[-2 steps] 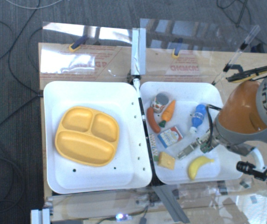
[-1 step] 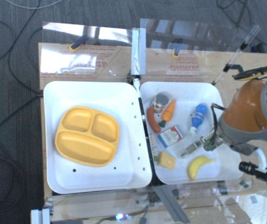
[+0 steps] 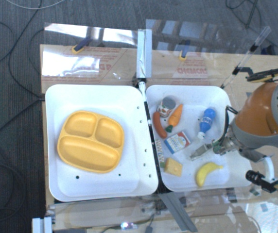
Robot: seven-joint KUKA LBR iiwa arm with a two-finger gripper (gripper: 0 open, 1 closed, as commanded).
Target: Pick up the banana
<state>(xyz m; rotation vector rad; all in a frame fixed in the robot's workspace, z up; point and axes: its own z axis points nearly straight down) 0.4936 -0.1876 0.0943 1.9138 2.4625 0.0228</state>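
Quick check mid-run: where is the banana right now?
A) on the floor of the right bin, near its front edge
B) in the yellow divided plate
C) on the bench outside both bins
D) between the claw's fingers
A: the banana lies on the right bin floor near the front edge, with the claw just above it in the view.

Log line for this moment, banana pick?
banana: lying in right bin, ungrasped | end effector: above banana, beside carton | left bin: yellow tray
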